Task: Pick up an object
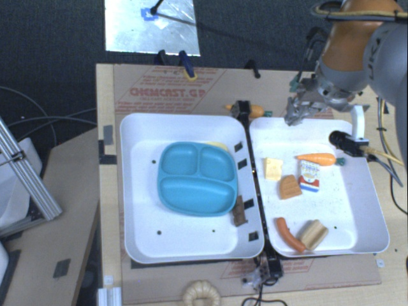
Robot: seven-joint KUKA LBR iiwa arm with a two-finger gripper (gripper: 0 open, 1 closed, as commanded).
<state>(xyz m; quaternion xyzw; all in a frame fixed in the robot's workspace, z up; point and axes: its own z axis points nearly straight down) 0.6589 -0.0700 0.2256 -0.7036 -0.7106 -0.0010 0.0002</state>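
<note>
bare floor of right bin (pixel 357 203) beside crowding carrot (pixel 316 159), carton (pixel 309 175)

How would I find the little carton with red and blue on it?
Look in the right-hand white bin, near its middle. Just below the orange carrot stands the small white carton, with a tan wedge to its left. It is the only boxy thing with red and blue printing.

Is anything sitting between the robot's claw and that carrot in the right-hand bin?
Nothing visible does. The gripper hangs over the far edge of the right bin, and only bare white floor lies between it and the carrot. The other items lie nearer the camera.
</note>
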